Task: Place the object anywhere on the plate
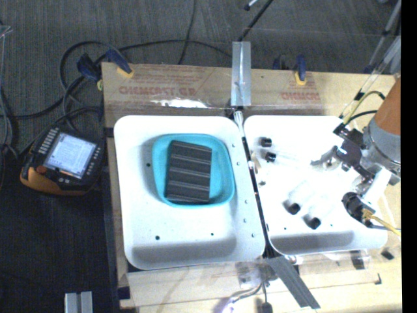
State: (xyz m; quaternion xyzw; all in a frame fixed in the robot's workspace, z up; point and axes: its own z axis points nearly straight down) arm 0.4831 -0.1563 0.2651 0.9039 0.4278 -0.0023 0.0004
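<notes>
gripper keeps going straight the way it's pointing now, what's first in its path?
Likely the right bin's white floor: the gripper seems to point down and left there. The small black caps lie further left. Depth is unclear.

arm: grey wrist housing | orange band above | black fittings | yellow-green cables

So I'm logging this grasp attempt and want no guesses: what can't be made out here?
- Gripper, camera view: fingers too small and blurred to judge.
- Small dark objects in the right bin: too small to identify.
- Arm: cut off by the right edge.
- Teal plate: middle covered by the dark ridged block.
</notes>
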